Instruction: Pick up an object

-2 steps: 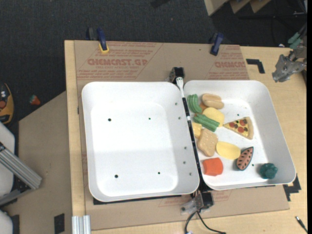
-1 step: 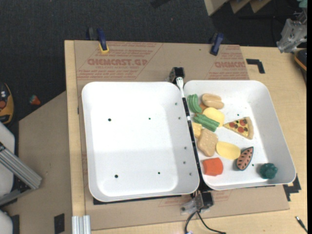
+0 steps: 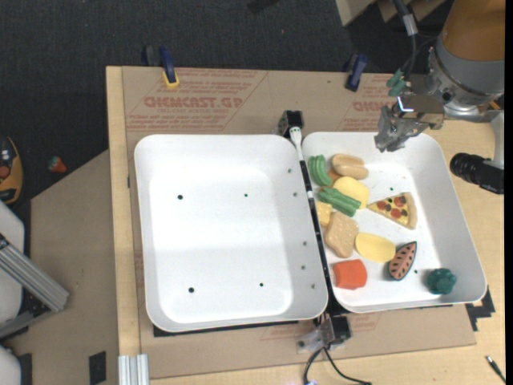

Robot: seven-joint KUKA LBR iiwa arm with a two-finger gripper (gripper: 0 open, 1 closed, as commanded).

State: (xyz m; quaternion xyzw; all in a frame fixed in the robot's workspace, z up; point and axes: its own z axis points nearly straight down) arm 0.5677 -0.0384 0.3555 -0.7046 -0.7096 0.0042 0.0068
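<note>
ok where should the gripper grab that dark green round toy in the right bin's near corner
Come straight down on the dark green round toy, closing across its middle along the bin's length. It sits apart from the other food, but the right bin's wall crowds its outer side.

A robotics lab: brown cardboard-topped desk [image 3: 240, 91] held by blue clamps [image 3: 167, 64], two shallow white plastic bins [image 3: 152, 215], dark carpet floor [image 3: 72, 22] around.

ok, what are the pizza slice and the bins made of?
Pizza slice: looks like moulded plastic toy food, matte, flat painted toppings; rubber is possible. Right bin and left bin: likely thin formed plastic, smooth white with a soft sheen, rounded corners and rolled rims.
</note>
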